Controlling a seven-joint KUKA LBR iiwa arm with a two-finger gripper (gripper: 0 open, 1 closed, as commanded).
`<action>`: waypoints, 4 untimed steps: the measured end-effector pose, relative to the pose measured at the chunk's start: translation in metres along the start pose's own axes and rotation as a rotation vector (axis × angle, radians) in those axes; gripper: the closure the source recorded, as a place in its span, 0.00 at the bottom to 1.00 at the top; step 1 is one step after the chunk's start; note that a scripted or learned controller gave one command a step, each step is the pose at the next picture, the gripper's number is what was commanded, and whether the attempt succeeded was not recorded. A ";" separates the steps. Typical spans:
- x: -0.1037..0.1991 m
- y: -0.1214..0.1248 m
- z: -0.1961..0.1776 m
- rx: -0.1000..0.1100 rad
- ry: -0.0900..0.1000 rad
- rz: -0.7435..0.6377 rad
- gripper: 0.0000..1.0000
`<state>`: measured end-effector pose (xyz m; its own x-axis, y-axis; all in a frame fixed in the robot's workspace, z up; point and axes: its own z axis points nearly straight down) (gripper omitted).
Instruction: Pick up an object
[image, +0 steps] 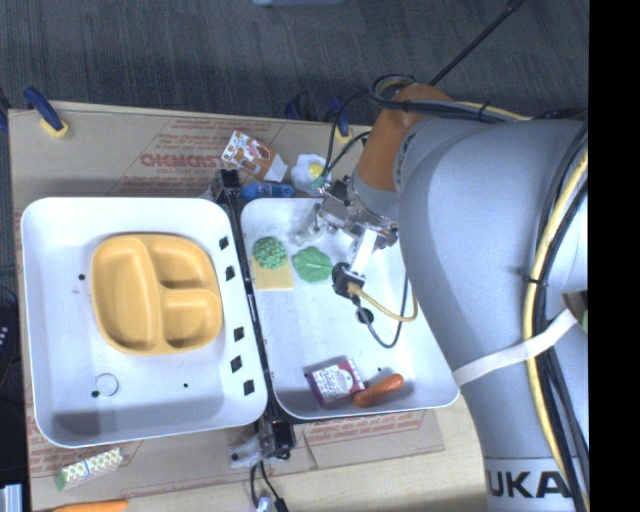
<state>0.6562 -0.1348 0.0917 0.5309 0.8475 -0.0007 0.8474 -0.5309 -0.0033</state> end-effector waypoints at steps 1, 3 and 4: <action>-0.020 -0.075 -0.019 0.003 -0.001 0.169 0.00; -0.027 -0.106 0.001 0.002 0.000 0.102 0.00; -0.002 0.000 -0.009 -0.001 0.000 -0.211 0.00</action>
